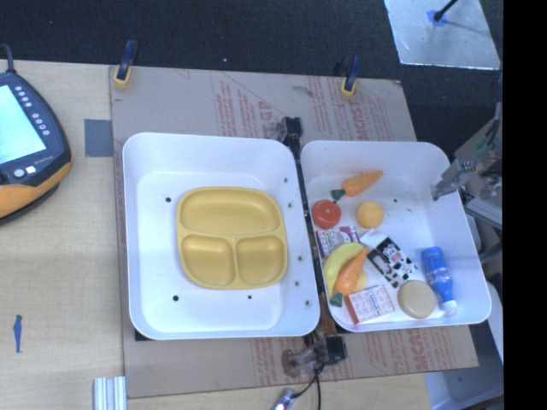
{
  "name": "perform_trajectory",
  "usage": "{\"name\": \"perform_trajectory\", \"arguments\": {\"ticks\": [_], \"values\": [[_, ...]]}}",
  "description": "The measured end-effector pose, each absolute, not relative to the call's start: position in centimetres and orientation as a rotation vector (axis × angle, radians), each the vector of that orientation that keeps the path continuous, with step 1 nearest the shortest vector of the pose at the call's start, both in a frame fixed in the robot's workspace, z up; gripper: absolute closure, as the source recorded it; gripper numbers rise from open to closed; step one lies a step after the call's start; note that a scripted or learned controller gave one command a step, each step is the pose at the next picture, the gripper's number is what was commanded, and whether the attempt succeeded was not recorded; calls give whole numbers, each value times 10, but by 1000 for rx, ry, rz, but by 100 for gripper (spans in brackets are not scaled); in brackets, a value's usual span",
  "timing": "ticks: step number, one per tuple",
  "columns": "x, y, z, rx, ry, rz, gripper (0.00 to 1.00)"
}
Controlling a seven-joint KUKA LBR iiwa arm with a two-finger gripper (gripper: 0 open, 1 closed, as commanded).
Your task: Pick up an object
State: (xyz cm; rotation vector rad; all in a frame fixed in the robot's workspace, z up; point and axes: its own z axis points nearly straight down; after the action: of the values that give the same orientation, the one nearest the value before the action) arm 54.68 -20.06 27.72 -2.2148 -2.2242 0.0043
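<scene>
The right bin holds several small items. A carrot lies near the back, with a red tomato and a small orange ball in front of it. Further forward are a banana with a second carrot across it, a black-and-white patterned toy, a blue bottle, a tan round piece and two red-and-white packets. My gripper hangs at the bin's right rim, grey and partly cut off, apart from all the items.
The left bin holds a yellow divided plate. A teach pendant lies on the bench at the far left. Blue clamps pin the cardboard sheet at the back edge.
</scene>
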Motion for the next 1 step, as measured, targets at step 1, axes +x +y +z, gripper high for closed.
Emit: {"name": "perform_trajectory", "arguments": {"ticks": [1], "values": [[519,-142,121,-2212,-2225,6,0]]}}
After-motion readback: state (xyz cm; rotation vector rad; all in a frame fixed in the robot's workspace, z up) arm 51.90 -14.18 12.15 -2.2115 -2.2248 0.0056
